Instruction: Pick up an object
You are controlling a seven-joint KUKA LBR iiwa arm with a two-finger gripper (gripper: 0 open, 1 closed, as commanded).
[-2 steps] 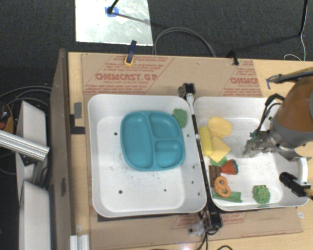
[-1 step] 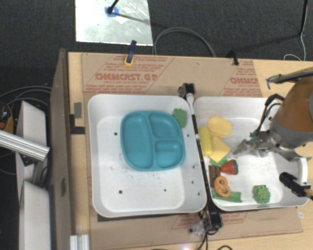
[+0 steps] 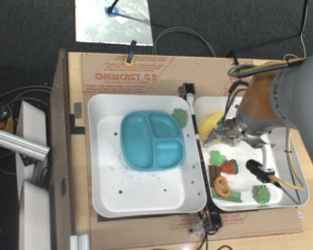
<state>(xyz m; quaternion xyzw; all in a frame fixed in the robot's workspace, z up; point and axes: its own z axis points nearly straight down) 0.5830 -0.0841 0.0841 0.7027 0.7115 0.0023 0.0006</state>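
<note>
Camera view, from the left: the left bin (image 3: 96, 155) holds a blue divided plate (image 3: 151, 139) with a green leafy piece (image 3: 180, 117) touching the plate's upper right corner, close to the wall shared with the right bin (image 3: 245, 186).

Just past that wall lies a yellow piece (image 3: 209, 123). The gripper (image 3: 219, 134) sits low beside it, at its lower right edge. Whether the gripper is spread or pressed together cannot be told, and nothing is visibly pinched in it.

The yellow piece looks like the likeliest thing to pick. It is hard against the wall, so a closing grip may catch the wall or push the piece along it instead of taking it.

Below the gripper, a small green piece (image 3: 217, 156), a red piece (image 3: 229, 166), a brown block (image 3: 215, 172) and an orange ring (image 3: 221, 187) crowd together. A descent there could nudge several at once or clamp two.

Farther right, a knobbly green piece (image 3: 260, 193) lies apart from the rest and looks like the safer target.
</note>
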